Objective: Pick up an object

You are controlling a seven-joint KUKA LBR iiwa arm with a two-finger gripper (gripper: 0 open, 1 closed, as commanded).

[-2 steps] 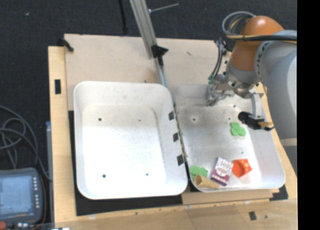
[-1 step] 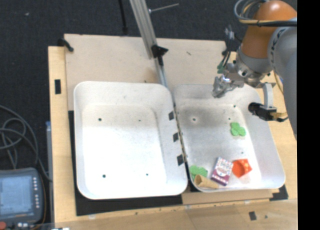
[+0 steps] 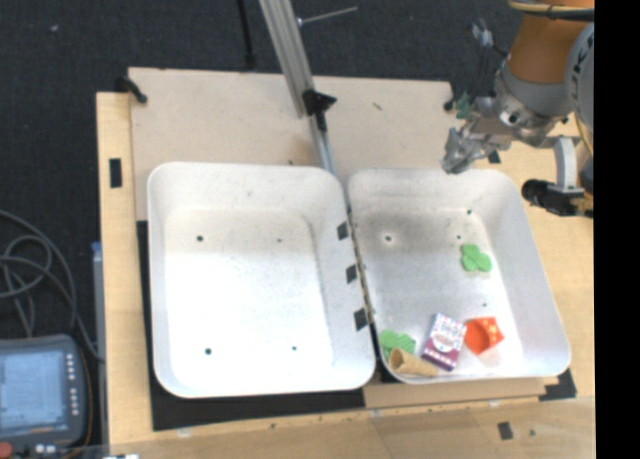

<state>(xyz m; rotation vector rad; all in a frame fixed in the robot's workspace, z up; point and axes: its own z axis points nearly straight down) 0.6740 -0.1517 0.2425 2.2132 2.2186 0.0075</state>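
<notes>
The right bin [image 3: 420, 197] holds a green piece [image 3: 476, 260] near its right wall. Along its front edge lie a red-orange block [image 3: 483, 335], a purple and white packet [image 3: 444, 341], a tan cone-shaped piece [image 3: 411, 360] and a second green piece [image 3: 397, 341]. My gripper [image 3: 458, 159] hangs above the far rim of the right bin, well away from all of these things. Nothing shows between its fingers.
The left bin [image 3: 250, 277] sits beside the right one. A slanted metal pole [image 3: 290, 57] rises from the bench behind the seam between the bins. A pendant screen [image 3: 35, 387] lies at the lower left, off the bench.
</notes>
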